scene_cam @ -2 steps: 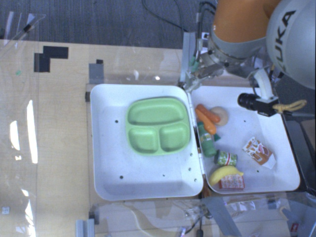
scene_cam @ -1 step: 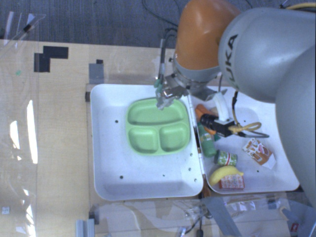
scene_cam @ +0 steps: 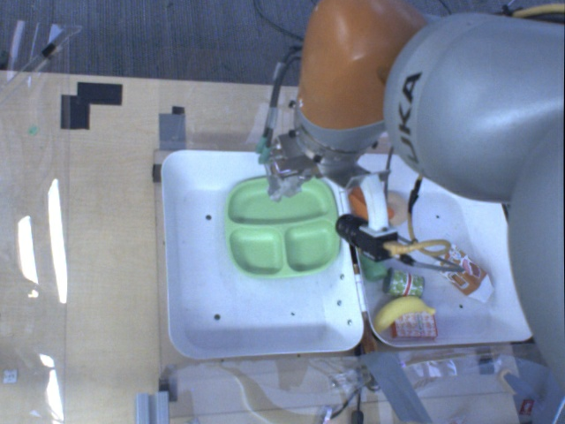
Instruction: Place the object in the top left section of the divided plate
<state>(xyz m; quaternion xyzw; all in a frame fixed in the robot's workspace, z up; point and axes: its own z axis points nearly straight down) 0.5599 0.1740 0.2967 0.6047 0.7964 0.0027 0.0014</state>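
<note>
Two white bins [scene_cam: 190, 263] sit side by side on the wooden bench [scene_cam: 97, 263]. One green divided plate [scene_cam: 282, 228] with three sections lies in the left bin, with bare floor all round. One gripper [scene_cam: 284, 179] hangs over its large far section; whether anything is held cannot be told. One banana [scene_cam: 402, 310] lies in the right bin.

I see my arm [scene_cam: 477, 104] reaching in from the right, its big grey link filling the upper right corner. The orange band [scene_cam: 353, 51] bulges above the wrist, which points straight down. My gripper [scene_cam: 284, 184] hangs below it, small and metallic, fingers pointing downward; I cannot make out how they stand.
</note>
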